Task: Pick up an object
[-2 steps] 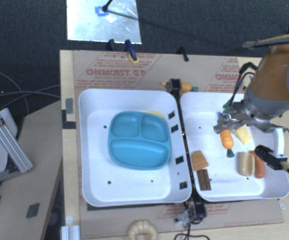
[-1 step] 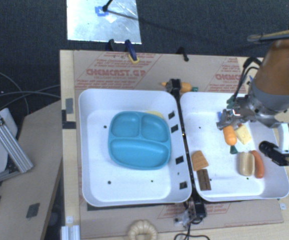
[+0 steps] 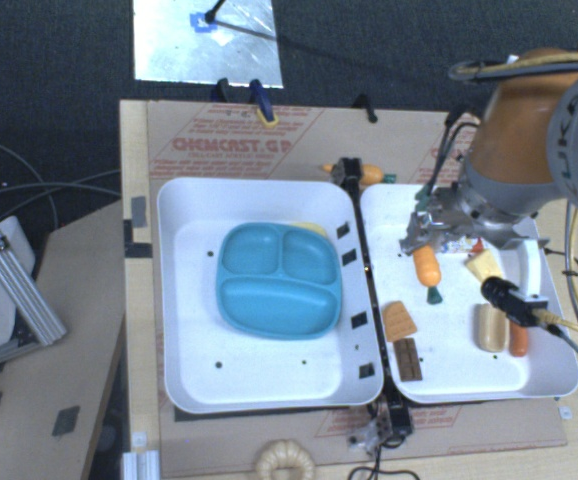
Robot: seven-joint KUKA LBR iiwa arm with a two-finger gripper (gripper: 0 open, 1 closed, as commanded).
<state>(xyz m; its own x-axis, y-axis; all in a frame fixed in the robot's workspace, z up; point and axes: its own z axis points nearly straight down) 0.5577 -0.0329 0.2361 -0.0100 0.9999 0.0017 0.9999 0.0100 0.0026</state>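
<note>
While the arm reaches in from the right of the camera view, its tool (image 3: 431, 226) hangs low over the upper part of the right bin (image 3: 554, 378). How far the tool is open, and whether it has hold of anything, I cannot tell. An orange carrot (image 3: 428, 266) lies on the bin floor just below the tool in the picture, very near it, with its long axis running almost straight up and down the frame and its green tip (image 3: 434, 294) at the lower end. My judgement is that the carrot is the nearest thing to pick. Other toy foods lie lower in the same bin: a bread slice (image 3: 400, 320), a brown bar (image 3: 407, 359), a pale roll (image 3: 489, 328). A blue divided plate (image 3: 279, 279) sits in the left bin (image 3: 184, 268).
</note>
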